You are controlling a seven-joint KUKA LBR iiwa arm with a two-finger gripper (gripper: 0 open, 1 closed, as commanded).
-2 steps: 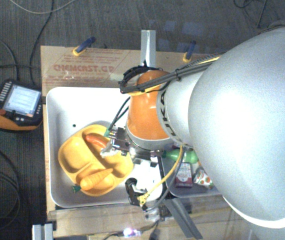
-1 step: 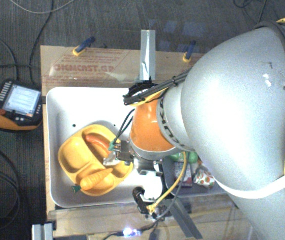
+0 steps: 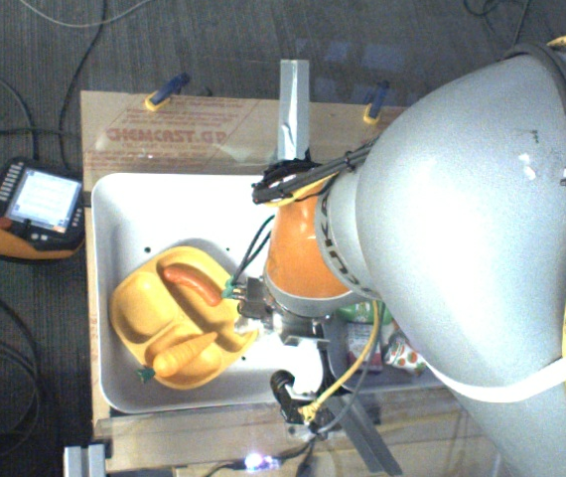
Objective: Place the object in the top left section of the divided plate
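A yellow divided plate holds a sausage and carrot in the left bin.

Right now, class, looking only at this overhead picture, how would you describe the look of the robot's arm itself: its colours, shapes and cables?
The arm is a large rounded shell of smooth pale grey. Nearer the wrist sits a glossy orange band. A black bracket runs across the top of that band. Thin green and yellow cables hang beside the wrist, with black cable looping below.

a robotics lab, by the look of it: a big grey industrial arm over a white bin on a clamped board, a teach pendant at the left, loose cables across dark carpet along the top.
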